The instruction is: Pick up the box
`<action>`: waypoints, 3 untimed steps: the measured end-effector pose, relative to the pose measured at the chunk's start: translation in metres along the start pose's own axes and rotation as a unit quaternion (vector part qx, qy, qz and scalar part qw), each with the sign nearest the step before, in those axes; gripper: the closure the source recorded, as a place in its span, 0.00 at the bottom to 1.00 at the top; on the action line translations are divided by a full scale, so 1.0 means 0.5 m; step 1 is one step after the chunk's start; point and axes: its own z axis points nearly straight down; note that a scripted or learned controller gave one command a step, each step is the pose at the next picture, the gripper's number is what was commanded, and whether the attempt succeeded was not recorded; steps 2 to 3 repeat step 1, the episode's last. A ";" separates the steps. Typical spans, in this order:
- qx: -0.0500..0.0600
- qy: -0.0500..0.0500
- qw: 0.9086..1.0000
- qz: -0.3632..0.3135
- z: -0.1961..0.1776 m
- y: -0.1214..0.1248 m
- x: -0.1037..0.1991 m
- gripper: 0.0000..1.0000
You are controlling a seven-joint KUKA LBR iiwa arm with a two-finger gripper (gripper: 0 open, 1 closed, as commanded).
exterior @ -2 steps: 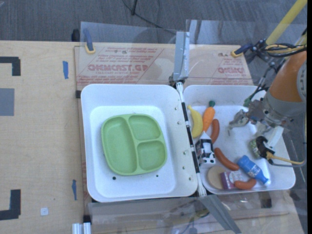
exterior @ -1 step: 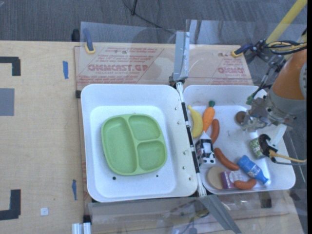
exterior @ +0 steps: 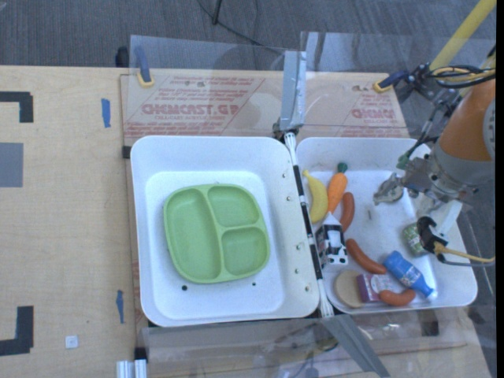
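So here's where I'm at: my end effector (exterior: 419, 198) hangs over the right edge of the right bin (exterior: 465, 294), and honestly I can't tell from this angle whether it's open or closed. Nothing I can make out is caught in it.

The box (exterior: 334, 245), the little black-and-white one, sits against the left wall of that bin, about halfway down, well apart from me.

What worries me is the crowd around it. A banana (exterior: 316, 198) lies just above it along the same wall, a sausage (exterior: 365, 255) runs off its right side, nearly touching, and a second sausage (exterior: 347, 209) and a carrot (exterior: 337, 186) are close by. If I come down a bit off, I'd guess I clip the sausage or pinch it along with the box. The wall on the left also leaves little room on that side, so I could jam against the rim or knock the box over. There's a blue bottle (exterior: 409, 272) near the bin's lower right corner that my arm could sweep on the way across.

Rest of the scene: the left bin (exterior: 150, 211) holds a green divided plate (exterior: 215, 231). Both bins sit on a pale wood desk (exterior: 63, 211) with grey carpet (exterior: 79, 14) beyond its far edge.
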 end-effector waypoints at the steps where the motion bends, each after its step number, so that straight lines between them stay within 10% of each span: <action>1: 0.005 -0.007 0.994 0.109 0.023 0.103 0.155 0.00; 3: 0.005 -0.007 0.994 0.109 0.023 0.103 0.155 0.00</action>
